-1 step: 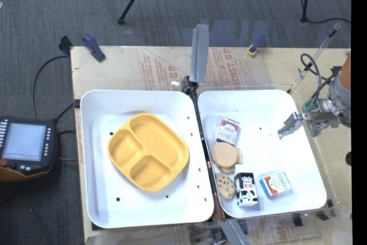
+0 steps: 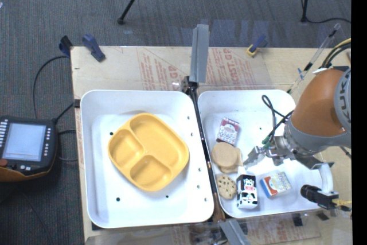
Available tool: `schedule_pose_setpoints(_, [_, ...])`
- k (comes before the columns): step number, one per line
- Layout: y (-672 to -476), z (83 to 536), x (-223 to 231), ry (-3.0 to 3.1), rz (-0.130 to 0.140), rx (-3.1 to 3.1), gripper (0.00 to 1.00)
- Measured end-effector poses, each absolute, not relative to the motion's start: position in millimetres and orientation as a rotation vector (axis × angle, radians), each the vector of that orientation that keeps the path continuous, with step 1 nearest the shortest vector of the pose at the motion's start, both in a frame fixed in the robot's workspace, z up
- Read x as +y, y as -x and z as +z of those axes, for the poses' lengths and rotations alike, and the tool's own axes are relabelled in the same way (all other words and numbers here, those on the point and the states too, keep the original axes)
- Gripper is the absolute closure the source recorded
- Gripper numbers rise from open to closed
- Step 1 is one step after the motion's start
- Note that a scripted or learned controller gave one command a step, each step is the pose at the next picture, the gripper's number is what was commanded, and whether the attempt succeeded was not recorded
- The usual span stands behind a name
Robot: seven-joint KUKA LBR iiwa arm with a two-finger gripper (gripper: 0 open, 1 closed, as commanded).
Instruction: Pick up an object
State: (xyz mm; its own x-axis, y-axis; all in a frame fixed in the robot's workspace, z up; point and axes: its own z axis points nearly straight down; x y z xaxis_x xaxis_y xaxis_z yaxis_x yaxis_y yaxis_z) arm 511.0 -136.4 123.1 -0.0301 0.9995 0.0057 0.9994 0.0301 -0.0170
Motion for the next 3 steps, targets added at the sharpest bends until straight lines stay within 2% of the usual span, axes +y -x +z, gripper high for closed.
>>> schedule_pose_setpoints(1, [-476.2, 89, -108, 2.153, -0.001, -2.289, 0.00])
schedule_pose_setpoints(2, [-477.9, 99, -107, 2.156, -0.007, -2.286, 1.00])
schedule_pose_setpoints(3, [-505.1, 187, -38, 2.408, 0.002, -2.013, 1.00])
